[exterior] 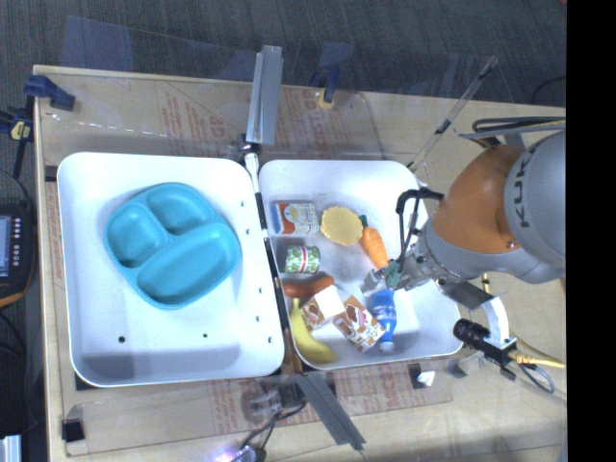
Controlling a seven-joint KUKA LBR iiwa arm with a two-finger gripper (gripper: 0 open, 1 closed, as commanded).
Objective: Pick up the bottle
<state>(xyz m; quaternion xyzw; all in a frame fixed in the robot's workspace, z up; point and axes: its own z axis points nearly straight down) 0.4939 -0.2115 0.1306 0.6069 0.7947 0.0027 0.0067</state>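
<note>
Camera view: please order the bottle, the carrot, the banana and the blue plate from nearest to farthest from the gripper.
1. Bottle, just below the gripper, right bin.
2. Carrot, just above the gripper; nearly as close as the bottle.
3. Banana, at the right bin's lower left.
4. Blue plate, in the left bin, farthest.

**Bins and clutter on the counter**

The left bin [87, 354] holds a blue divided plate [173, 243]. In the right bin [327, 171] lie a small carton [295, 217], a round yellow cookie [341, 225], a carrot [373, 244], a green can [302, 259], a sausage [306, 285], a banana [310, 340] and two small boxes [346, 318].
</note>
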